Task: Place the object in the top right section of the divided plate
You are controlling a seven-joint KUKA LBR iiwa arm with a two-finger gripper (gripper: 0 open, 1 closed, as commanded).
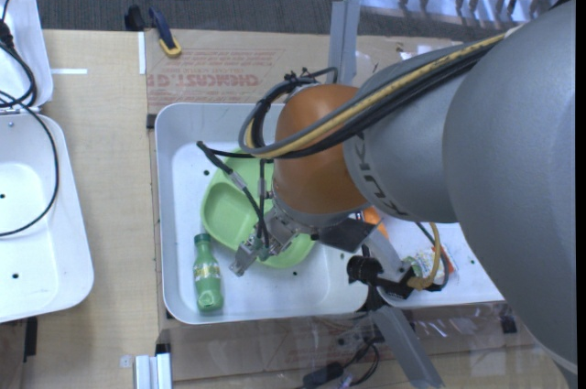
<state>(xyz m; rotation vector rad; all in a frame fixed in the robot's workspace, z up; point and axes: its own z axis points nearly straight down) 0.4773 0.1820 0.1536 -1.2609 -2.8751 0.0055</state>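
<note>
Nearest the camera, a green bottle [207,274] lies on its side on the floor of the right bin [174,195], close to the front left corner, cap pointing away. It has a yellowish label, too small to read. It is likely the object to be moved, and it lies free, just left of the claw and apart from it.

Just behind it sits the green divided plate [227,211], with only its left part showing; the arm [476,140] covers the rest, so the top right section is hidden. The claw [249,252] hangs over the plate's near edge, probably because the program is working at the plate. Whether it is parted or closed cannot be told, and nothing can be seen in it.

An orange thing [370,216] peeps out beside the wrist, too hidden to name.

Further back, the brown surface [220,71] carries mirrored reddish print that cannot be read, and a yellow-and-blue tool [163,32] lies beyond it. The left bin [46,222] stands well apart
</note>
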